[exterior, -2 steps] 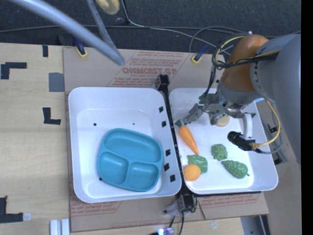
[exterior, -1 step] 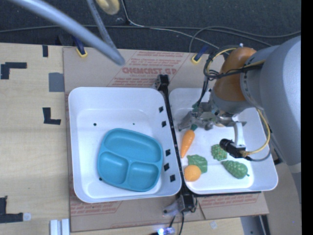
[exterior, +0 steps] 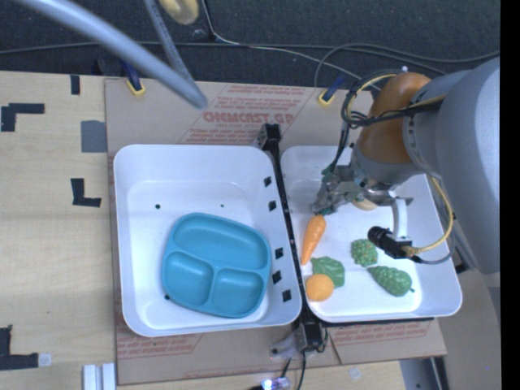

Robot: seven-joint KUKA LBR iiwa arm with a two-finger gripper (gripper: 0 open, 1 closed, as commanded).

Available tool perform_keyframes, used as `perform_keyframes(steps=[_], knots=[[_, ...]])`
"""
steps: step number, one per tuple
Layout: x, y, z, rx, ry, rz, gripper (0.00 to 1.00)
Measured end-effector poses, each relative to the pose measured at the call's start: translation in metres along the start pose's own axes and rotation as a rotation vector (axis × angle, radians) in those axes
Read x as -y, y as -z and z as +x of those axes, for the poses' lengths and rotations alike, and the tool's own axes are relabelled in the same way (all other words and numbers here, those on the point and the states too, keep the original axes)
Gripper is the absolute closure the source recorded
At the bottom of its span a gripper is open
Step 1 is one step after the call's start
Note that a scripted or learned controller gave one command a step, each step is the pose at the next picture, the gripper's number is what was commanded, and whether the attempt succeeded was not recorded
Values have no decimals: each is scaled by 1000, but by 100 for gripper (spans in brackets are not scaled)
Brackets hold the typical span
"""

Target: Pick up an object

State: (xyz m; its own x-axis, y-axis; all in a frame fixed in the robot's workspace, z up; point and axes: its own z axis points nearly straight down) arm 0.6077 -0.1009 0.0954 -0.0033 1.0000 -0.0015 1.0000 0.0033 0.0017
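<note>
Carrot, the likeliest thing to be picked, lies in the right bin directly under and just toward the viewer from the end effector. Its long axis runs nearly straight away from the viewer, tilted slightly so that the broad end sits just beside the end effector and the narrow tip points toward the near rim and a little toward the bin divider. Whether the end effector is parted or pinched cannot be told; nothing is visibly held in it.

Judged from this layout, a grasp would call for a short descent and a closing direction across the carrot's width, at right angles to its long axis.

Nearer the viewer than the carrot, a small orange fruit rests by the near rim, touching a green leafy piece just behind it. To the arm's side of these lie a bumpy green fruit and a broccoli floret, well apart from the carrot.

Across the divider, the left bin holds a blue divided plate. Both bins stand on the worktop.
</note>
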Motion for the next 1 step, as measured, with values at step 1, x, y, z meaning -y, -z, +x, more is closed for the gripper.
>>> perform_keyframes(steps=[1], knots=[[-6,45,5,-1,-1,-1,100]])
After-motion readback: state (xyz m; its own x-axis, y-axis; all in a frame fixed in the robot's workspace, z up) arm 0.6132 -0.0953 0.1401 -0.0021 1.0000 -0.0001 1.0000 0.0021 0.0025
